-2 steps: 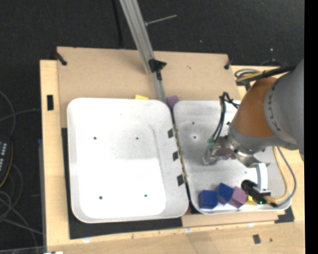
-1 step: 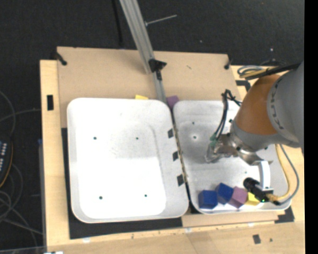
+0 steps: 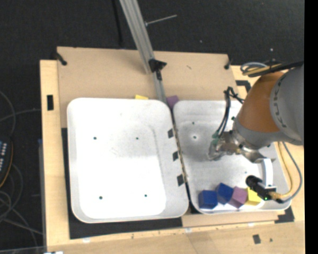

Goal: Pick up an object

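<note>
My gripper [image 3: 216, 151] hangs over the middle of the right bin [image 3: 197, 121], low above its floor. The arm's orange band and grey wrist cover the bin's right side. Along the bin's front edge lie two blue blocks [image 3: 208, 198] [image 3: 224, 192], a purple block [image 3: 238, 196] and a yellow block [image 3: 253, 196], side by side. These blocks sit well in front of the gripper, apart from it. Nothing shows between the fingers from this angle.
The left bin [image 3: 122, 157] stands beside the right one. A yellow piece [image 3: 141, 97] and a purple piece [image 3: 173, 100] lie behind the bins on the bench. A grey metal rail [image 3: 140, 30] slants in from the top.
</note>
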